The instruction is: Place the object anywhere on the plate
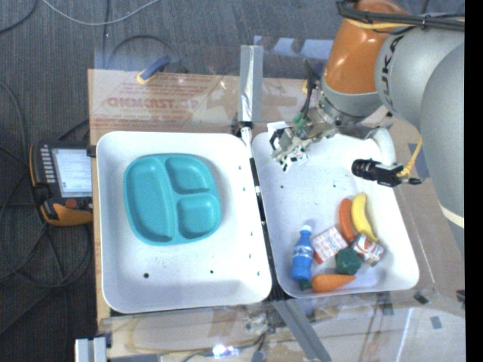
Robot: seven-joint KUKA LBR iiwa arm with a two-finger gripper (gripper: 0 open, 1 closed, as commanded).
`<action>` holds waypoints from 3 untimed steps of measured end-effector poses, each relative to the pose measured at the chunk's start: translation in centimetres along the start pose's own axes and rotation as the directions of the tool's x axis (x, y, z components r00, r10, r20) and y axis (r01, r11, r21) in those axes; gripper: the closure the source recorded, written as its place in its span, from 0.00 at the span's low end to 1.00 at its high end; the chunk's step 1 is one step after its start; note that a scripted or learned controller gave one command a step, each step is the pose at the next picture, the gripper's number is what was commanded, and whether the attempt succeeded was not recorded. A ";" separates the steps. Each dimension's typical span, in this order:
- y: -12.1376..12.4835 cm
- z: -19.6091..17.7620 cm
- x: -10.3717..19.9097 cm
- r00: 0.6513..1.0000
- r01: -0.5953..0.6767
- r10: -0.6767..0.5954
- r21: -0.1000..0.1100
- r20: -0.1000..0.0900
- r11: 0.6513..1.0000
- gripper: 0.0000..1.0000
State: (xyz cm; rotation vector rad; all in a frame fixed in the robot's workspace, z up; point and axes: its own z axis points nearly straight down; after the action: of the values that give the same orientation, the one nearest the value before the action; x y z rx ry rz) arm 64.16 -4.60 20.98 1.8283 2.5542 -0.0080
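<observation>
One carrot (332,282), one bottle (302,254), one banana (363,216); one plate (173,198).

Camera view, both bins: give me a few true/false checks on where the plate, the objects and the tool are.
1. The teal divided plate lies in the left bin. True.
2. A banana lies on the plate. False: the banana is in the right bin, among the cluster near its lower right corner.
3. The blue bottle lies in the right bin beside a carrot. True.
4. The tool hangs over the plate. False: it is over the upper left part of the right bin.
5. Every object sits in the right bin's upper half. False: they are bunched in its lower part.
</observation>
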 end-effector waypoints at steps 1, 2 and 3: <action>0.0 -0.7 0.0 1.000 0.001 -0.001 0.002 0.001 1.000 1.00; 1.1 0.4 8.7 0.983 0.184 -0.184 -0.001 -0.004 0.983 1.00; 6.1 0.7 17.2 0.937 0.349 -0.349 -0.003 -0.001 0.937 1.00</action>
State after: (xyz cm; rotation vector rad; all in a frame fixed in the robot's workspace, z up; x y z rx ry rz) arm 64.39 13.63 20.20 1.3466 2.8389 -0.0035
